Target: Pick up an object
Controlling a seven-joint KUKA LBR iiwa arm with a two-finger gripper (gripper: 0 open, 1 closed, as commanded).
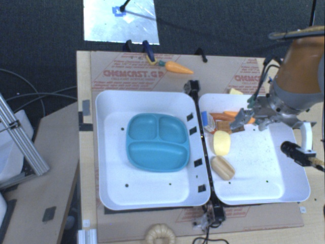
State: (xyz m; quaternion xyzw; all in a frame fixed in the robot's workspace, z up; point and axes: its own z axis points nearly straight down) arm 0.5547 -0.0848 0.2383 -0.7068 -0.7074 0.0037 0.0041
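In the right bin (pixel 264 187), several objects lie near the left wall. A pale yellow piece (pixel 221 143) sits above a tan bread-like roll (pixel 222 168). Orange sticks (pixel 223 116) lie at the bin's far left, next to a small blue item (pixel 204 121). My gripper (pixel 242 122) hangs low over the right end of the orange sticks, just up and right of the yellow piece. An orange bit shows right at its tip, and I cannot tell whether it is gripped.
The left bin (pixel 109 151) holds a blue divided plate (pixel 157 141). A toy carrot (pixel 176 68) lies on the board behind the bins, and a yellow item (pixel 235 91) peeks out behind the right bin. A beige ring (pixel 160 234) sits at the front edge.
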